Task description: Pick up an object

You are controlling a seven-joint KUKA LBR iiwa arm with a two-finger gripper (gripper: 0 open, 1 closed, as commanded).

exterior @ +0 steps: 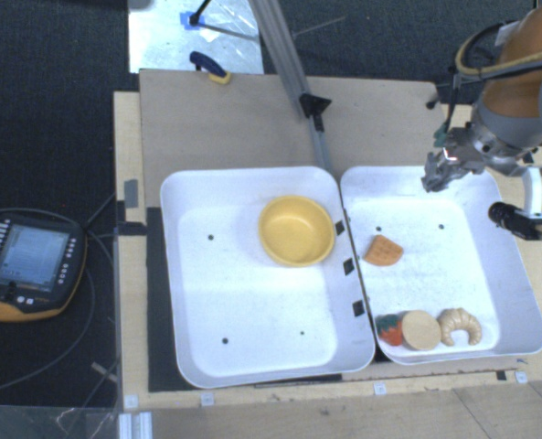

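Note:
In the left bin [207, 337] a yellow bowl [296, 230] sits near the back right corner. The right bin [517, 309] holds an orange wedge-shaped piece [384, 251] near its left wall. Along its front lie a red and green item [390, 328], a round tan disc [420, 330] and a croissant [461, 326], close together. My gripper [435, 177] hangs over the back of the right bin, well away from all of these. Nothing shows between its tips.
A metal pole [284, 48] slants across the bench behind the bins. A yellow and blue clamp [210, 67] lies at the bench's back edge. A teach pendant [24, 263] rests on the floor to the left.

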